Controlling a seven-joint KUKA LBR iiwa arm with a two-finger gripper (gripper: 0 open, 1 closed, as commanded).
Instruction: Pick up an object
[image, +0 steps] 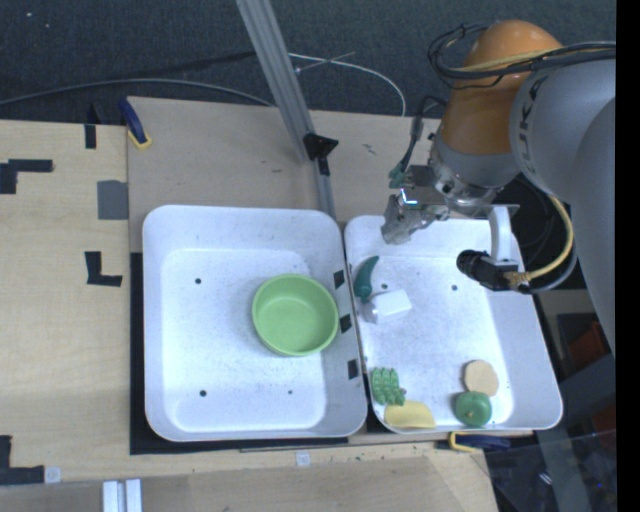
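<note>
Over the far left corner of the right bin (520, 345) hangs the gripper (398, 228), its tip near the bin's back rim; whether it is spread or pressed together I cannot tell, and nothing shows pinched in it. So the pick looks not yet done: every candidate lies loose in the bins. Nearest, just below the gripper, are a dark green curved piece (366, 277) and a white block (390, 303) beside it. Further toward the front rim sit a green knobbly piece (385, 383), a yellow piece (411, 414), a green round fruit (473, 407) and a tan disc (481, 376). A green bowl (294, 314) rests in the left bin (180, 290). Reaching in from the right, the arm (560, 110) bends down at the orange band, wrist tilted toward the bins' shared edge
</note>
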